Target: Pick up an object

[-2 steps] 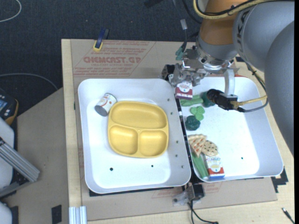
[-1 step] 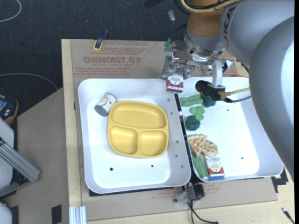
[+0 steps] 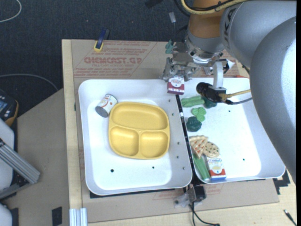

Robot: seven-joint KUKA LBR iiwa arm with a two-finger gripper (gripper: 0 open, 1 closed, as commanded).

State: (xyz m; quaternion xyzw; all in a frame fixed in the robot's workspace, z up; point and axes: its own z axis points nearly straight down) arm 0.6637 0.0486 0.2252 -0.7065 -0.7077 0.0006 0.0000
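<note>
White bins [image 3: 89,126] lie below the claw [image 3: 176,79], clamped on a red carton [image 3: 176,85].

A single fixed camera looks down at a slant on the bench [image 3: 70,126] from fairly near, framing both white bins [image 3: 94,173], with the arm [image 3: 263,41] entering at right.

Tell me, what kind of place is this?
Probably a robot test lab, not a kitchen: a big grey arm reaches over two white bins on a cardboard-covered bench, with toy food and a yellow divided plate inside.
</note>
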